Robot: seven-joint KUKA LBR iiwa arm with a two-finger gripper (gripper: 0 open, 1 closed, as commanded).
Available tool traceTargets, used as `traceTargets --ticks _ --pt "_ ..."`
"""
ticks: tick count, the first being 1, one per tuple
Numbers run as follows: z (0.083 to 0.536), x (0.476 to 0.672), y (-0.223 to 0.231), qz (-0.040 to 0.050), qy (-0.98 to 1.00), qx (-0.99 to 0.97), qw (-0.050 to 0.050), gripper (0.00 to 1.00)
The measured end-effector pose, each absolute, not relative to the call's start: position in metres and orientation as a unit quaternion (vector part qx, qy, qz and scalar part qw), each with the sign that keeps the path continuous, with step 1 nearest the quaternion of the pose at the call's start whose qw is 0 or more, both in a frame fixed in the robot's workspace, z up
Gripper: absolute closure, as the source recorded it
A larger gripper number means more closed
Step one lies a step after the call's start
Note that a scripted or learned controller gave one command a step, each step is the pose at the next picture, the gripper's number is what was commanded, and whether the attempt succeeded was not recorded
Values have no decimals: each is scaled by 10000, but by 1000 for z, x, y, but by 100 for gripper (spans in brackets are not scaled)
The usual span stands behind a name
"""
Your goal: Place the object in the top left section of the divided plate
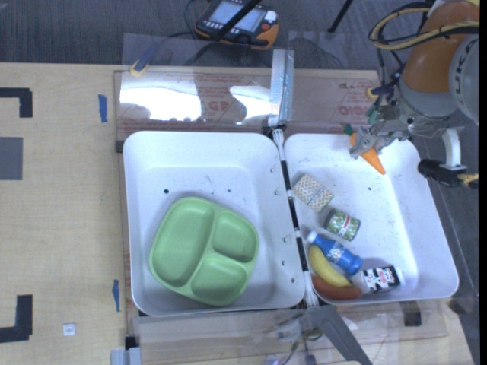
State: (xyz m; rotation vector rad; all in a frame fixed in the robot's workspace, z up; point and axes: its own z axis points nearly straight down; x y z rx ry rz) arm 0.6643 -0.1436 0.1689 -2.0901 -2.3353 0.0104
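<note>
Gripper point(370, 144) fingers closed on the carrot point(373, 159) at two o'clock; green plate point(202, 251) — seven o'clock — awaits.

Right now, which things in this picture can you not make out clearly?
- Claw: too small and blurred to tell open or shut, or whether it grips the orange carrot-like piece.
- Banana: partly covered by the blue bottle.
- Small can and checkered packet: labels too small to read.

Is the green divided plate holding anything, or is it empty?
Empty: all three sections of the green divided plate show bare green, and the carrot is at the gripper.
</note>
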Motion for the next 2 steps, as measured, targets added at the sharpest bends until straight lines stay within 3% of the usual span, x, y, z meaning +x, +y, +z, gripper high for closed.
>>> traceTargets --ticks 1,2 --pt "182 622 -76 10 -7983 -6022 18 100" --pt "209 623 -122 2 -7863 -6179 -8 100"
